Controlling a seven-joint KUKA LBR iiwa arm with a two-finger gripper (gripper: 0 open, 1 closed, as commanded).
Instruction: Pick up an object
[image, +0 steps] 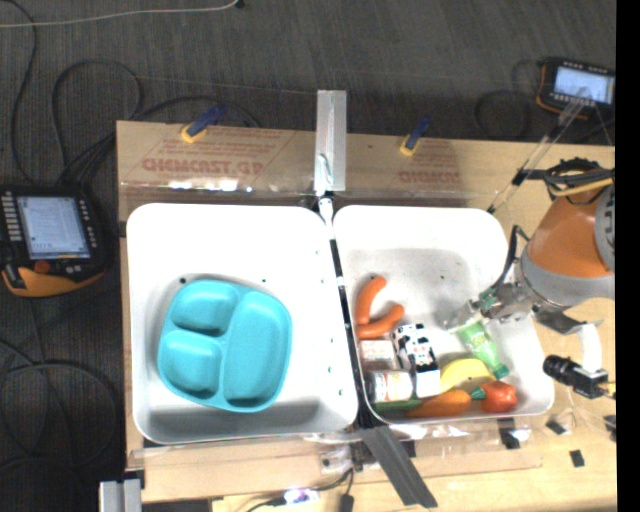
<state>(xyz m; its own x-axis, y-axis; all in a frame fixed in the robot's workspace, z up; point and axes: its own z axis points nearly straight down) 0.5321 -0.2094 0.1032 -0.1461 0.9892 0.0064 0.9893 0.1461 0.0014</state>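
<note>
While nothing looks lifted yet, your pick is still to do: the toy food pile (430, 375) sits in the front of the right white bin (420, 225), and the turquoise divided plastic tray (225, 345) lies in the left white bin (150, 240). The arm reaches in from the right, wrist low over the bin's right side, claw (478, 308) just above the green item (486, 350). Can't tell claw state.

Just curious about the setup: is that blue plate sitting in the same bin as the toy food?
No, the blue plate lies in the left bin.

Grey arm (575, 262), orange band, seemingly dark cabling alongside.
</note>
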